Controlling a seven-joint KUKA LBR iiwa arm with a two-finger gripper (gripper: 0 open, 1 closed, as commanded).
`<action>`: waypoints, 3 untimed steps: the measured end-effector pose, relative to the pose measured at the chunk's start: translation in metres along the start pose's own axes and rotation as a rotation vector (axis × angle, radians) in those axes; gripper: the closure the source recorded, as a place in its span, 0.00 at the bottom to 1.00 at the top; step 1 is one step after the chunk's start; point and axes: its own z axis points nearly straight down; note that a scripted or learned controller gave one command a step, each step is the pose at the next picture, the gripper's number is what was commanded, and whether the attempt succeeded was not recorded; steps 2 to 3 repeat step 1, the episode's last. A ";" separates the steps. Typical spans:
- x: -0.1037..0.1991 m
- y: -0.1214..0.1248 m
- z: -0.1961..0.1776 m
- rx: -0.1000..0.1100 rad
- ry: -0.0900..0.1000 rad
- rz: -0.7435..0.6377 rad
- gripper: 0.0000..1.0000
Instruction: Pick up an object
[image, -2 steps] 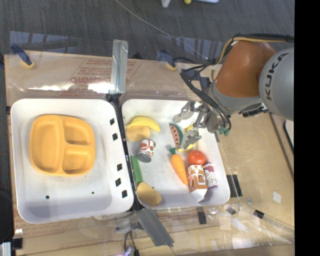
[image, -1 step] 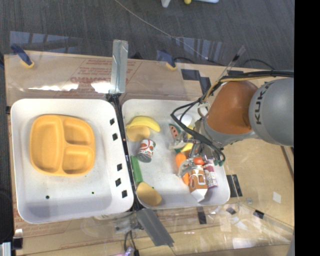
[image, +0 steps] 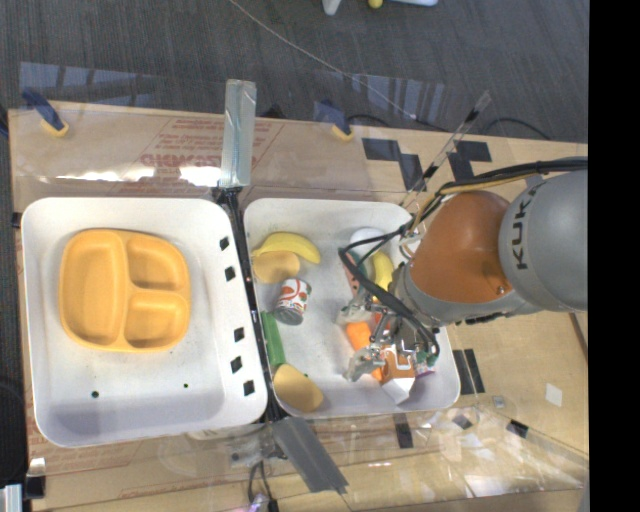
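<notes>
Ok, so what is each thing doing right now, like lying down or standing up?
Yellow tray: flat in the left bin, right way up.
Banana: lying in the right bin, near its far left corner.
Can: tipped on its side.
Green stick: lying along the bin's left wall.
Arm: reaching down over the right bin.

Right bin: yellow banana (image: 287, 246) at top left, red-white can (image: 292, 300) lying tilted below it, green stick (image: 273, 340) along left wall, tan piece (image: 298, 388) at bottom, orange item (image: 360, 334) under tool.
</notes>
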 end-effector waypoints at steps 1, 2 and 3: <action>0.036 0.031 0.001 -0.001 0.003 -0.120 0.00; 0.036 0.031 0.001 -0.001 0.003 -0.120 0.00; 0.036 0.031 0.001 -0.001 0.003 -0.120 0.00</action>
